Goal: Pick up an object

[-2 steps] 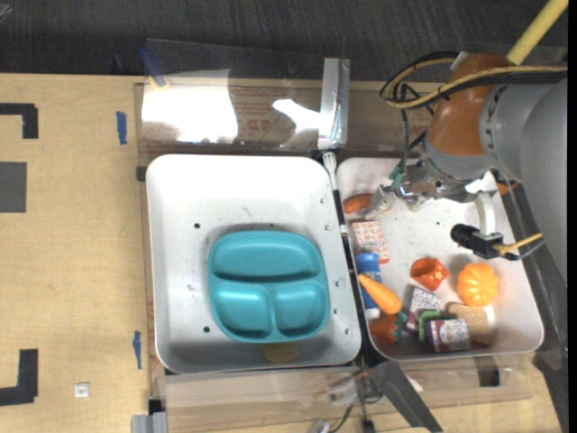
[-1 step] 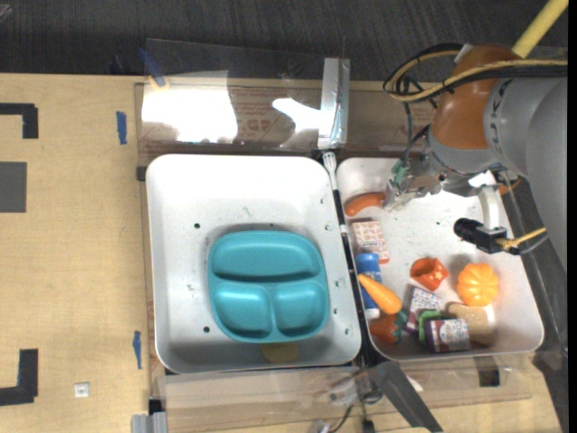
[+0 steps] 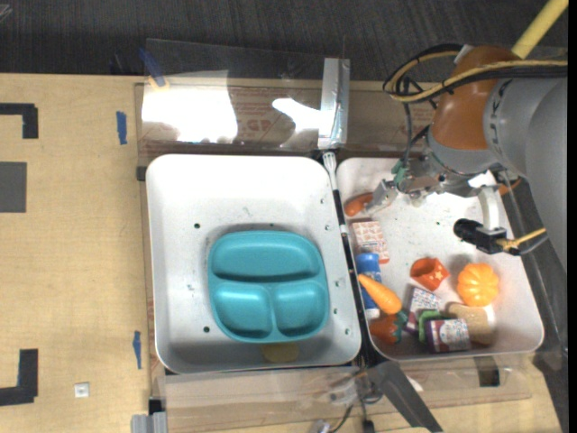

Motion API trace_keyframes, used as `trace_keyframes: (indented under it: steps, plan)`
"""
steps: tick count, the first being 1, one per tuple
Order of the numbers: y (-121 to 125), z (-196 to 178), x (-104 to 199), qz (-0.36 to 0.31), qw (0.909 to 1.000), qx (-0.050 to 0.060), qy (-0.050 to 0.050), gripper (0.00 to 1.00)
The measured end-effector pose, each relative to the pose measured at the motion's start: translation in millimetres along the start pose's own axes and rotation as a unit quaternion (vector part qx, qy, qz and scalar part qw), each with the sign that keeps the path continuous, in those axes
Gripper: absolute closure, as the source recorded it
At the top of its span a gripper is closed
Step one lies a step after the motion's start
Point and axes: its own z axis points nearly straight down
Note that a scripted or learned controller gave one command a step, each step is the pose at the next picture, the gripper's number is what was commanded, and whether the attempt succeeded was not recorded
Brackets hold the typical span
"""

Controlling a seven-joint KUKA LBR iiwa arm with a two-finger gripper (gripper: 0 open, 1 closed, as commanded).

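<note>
Approach step: your hand (image 3: 410, 183), grip state I cannot tell, hovers at the far right white plastic bin (image 3: 527, 332); next, descend onto the small orange pumpkin (image 3: 478, 283).

A grey robot arm (image 3: 532, 120) enters from the right edge of the camera view and angles down and to the left. A broad orange band (image 3: 464, 115) wraps it just above the wrist. Black and yellow cables loop over the band. Its small metallic gripper (image 3: 401, 188) points down and left; the finger position is unclear
</note>
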Motion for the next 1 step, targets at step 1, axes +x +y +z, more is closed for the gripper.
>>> trace_keyframes:
  steps: [1]
  plan:
    - [15.5,13.2,-2.6,-0.017,0.9998,0.006,0.0,0.0]
